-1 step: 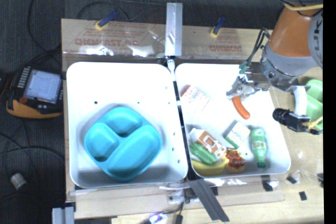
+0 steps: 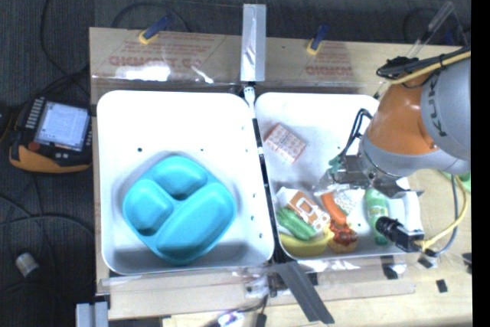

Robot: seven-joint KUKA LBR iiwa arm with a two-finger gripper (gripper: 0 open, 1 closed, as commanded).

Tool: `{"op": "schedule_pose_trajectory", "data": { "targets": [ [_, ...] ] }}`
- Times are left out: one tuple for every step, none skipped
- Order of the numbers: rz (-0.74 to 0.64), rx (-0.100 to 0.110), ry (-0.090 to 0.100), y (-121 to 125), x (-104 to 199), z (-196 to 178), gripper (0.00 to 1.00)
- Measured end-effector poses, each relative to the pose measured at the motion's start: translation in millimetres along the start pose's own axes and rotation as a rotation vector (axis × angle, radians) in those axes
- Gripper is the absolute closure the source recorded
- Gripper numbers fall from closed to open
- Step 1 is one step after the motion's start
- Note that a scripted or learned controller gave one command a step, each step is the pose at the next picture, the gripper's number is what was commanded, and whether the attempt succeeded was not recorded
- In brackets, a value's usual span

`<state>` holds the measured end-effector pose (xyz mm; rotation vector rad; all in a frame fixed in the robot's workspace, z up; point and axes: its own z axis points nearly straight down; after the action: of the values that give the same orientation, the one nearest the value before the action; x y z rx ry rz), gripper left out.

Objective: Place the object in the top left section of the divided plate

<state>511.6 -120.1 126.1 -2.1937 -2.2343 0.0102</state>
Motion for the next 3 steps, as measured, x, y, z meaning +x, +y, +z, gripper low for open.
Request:
{"op": "schedule_pose_trajectory", "data": {
  "targets": [
    [0.131,-0.015,0.0,16.1,18.2,36.6,1.0],
    [0.453,0.0,-0.005,-23.9,108.1,-52.9,1.0],
    [0.491,0.0,-0.007,-17.5,196.2,-52.2,1.0]
  ]
}}
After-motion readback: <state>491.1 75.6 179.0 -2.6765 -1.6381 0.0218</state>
